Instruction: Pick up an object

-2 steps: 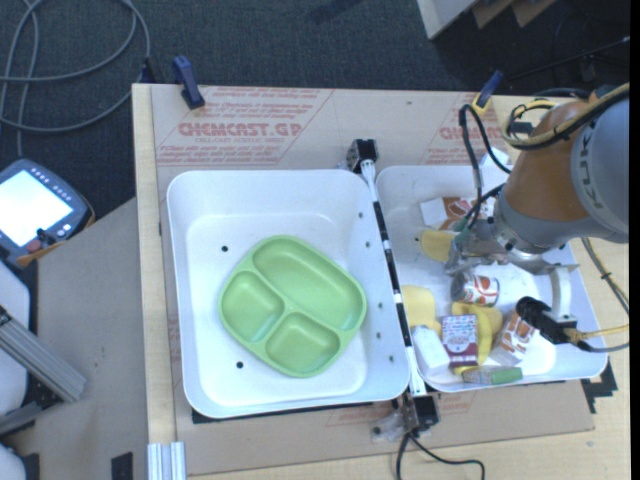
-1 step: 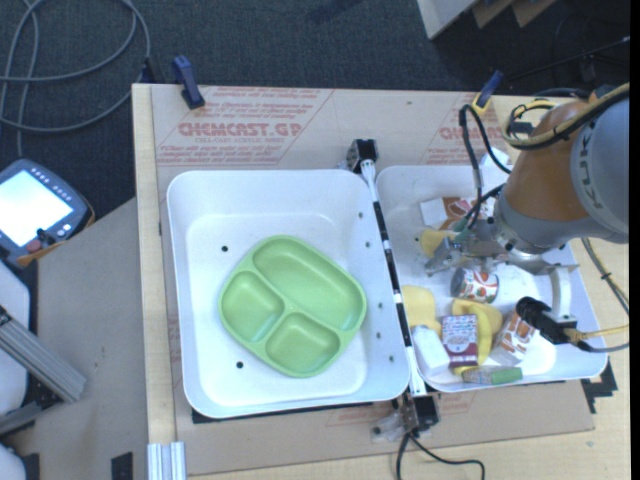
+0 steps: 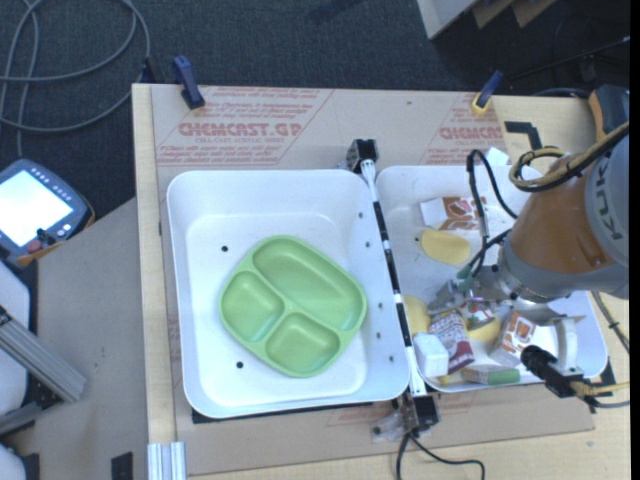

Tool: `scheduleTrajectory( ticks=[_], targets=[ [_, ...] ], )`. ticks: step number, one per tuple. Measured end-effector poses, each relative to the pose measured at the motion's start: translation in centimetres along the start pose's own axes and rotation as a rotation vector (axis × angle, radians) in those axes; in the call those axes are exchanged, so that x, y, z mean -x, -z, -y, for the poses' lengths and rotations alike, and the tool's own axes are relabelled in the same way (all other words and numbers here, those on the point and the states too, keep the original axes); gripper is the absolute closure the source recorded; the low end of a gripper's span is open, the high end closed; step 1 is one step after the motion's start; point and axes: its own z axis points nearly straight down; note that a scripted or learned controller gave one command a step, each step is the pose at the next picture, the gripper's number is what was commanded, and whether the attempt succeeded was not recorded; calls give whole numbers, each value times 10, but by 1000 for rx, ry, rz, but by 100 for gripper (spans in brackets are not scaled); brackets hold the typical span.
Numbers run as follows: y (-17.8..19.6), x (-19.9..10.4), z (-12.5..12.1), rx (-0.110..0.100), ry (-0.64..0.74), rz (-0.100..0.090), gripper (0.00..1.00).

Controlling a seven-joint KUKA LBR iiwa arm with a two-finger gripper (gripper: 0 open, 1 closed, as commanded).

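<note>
**Tool down among right-bin clutter**

Camera view: The tool [image 3: 468,290] is low in the right bin [image 3: 592,360], among packets [image 3: 455,333] and a yellow piece [image 3: 446,246]; its opening cannot be told, nor any hold. Items crowd the bin's front and divider side. The left bin [image 3: 190,268] holds a green divided plate [image 3: 291,305], with open floor around it.

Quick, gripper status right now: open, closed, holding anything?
Gripper: cannot be told; it is down among the clutter in the right bin.
</note>
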Motion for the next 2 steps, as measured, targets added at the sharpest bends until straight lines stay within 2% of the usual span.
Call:
scheduleTrajectory(
  ticks=[1,2],
  targets=[
    [11,0,-1,5,-1,2,100],
    [100,-78,-16,-1,2,-1,100]
  ],
)
